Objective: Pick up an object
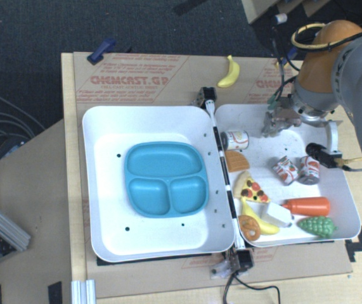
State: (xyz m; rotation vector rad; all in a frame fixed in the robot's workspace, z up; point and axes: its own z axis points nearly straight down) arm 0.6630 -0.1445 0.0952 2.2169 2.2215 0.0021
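Dark carpet surrounds a brown cardboard-topped bench (168, 75) bearing two shallow white bins side by side. Left bin (98, 170): one sky-blue three-compartment plastic plate (165, 177) at its centre. Right bin (342, 195): a small white-and-red can lying on its side (236, 140) near the dividing wall; below it a tan bread-like slice (236, 161), a toy pizza wedge (253, 190), a yellow toy banana (261, 223) and a pretzel-shaped piece (250, 227); farther right, two crumpled red-and-white wrapped items (297, 169), an orange toy carrot (306, 205) and a green toy grape bunch (316, 226). A second yellow banana (229, 73) lies on the cardboard outside the bins.

Step in hand: approach, judged from the scene; no object has been lifted. The grey arm with orange band (323, 59) enters from the right and bends downward over the upper part of the right bin. Its two-finger gripper (274, 123) hangs just right of the can, apart from it, over bare bin floor. Whether the claw is spread or pressed together cannot be told, since the tip is small and dark here; nothing appears between it.

Next move: choose a target, probably the nearby can, centre over it, descend and close.
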